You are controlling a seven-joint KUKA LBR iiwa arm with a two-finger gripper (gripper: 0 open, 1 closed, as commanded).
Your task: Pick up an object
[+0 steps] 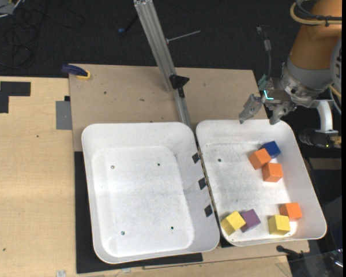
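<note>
Several small blocks lie in the right bin. Toward its far right side sit a blue block and two orange blocks. Near its front edge are a yellow block, a purple block, a second yellow block and an orange block. My gripper hangs above the bin's far rim, up and left of the blue block. Its two fingers stand apart, open, with nothing between them.
The left bin lies beside the right one. A slanted aluminium rail rises behind the gap between the bins. A blue and yellow clamp sits at the board's far left corner.
</note>
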